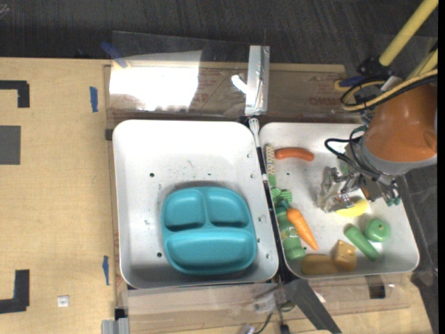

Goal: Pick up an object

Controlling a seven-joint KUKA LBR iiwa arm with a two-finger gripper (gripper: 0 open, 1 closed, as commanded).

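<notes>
left bin [132,152]: teal divided tray [207,229] sits toward its near side. right bin [407,249]: green pieces [281,200] along the left wall, sausage [293,154] near the far edge, carrot [302,228] angled below it, brown pieces [327,260] at the near edge. gripper [338,193] down mid-bin, just beside a yellow piece [353,209]; can't tell its grip state. green cucumber [361,243] and green round piece [377,229] near the right corner.

Bright overhead light glares off the clear sheet [167,82]; shadows soft, focus slightly soft.
</notes>
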